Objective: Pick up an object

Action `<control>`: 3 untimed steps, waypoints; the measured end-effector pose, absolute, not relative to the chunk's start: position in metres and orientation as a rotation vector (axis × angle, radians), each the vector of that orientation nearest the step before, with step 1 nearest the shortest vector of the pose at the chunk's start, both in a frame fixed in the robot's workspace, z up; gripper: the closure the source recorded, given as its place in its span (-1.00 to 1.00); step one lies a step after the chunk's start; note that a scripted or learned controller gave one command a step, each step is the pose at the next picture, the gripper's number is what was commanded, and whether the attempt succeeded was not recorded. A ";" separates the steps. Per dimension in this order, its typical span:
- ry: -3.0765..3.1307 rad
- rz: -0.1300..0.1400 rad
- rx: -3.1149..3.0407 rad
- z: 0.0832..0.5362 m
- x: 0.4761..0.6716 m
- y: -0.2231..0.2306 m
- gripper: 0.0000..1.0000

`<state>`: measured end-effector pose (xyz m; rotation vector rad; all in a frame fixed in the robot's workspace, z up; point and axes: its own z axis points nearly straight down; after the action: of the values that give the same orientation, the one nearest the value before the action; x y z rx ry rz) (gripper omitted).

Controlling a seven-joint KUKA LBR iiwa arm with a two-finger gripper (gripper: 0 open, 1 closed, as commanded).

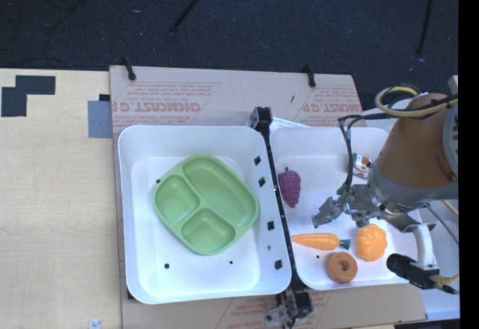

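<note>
Camera view shows two white bins side by side on a cardboard sheet. At 9 o'clock, the left bin holds a green tray with three compartments, lying flat near its middle.

At 3 o'clock sits the right bin, where the loose objects lie. A purple grape bunch rests near the divider, toward 12 o'clock of that bin's floor. A carrot lies on its side toward 6 o'clock, tip pointing to 9 o'clock. Just beside its green end sits an orange pumpkin, and a brown donut lies at 6 o'clock from the carrot's stem end, close to the bin's near wall.

From 3 o'clock the arm reaches over the right bin, its orange band filling the upper right. The gripper hangs above the bin floor, at 12 o'clock from the carrot and at 4 o'clock from the grapes, apart from both. Its grey fingers are small and blurred; whether they are spread or closed cannot be told, and nothing is seen between them.
</note>
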<state>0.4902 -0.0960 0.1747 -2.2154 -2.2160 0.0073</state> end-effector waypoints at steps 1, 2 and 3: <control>-2.215 0.007 -2.217 0.117 0.495 -0.102 -1.00; -2.209 0.005 -2.225 0.130 0.496 -0.104 1.00; -2.216 -0.002 -2.229 0.188 0.489 -0.109 1.00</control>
<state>0.4891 -0.1092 0.1880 -2.2288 -2.2160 -0.0018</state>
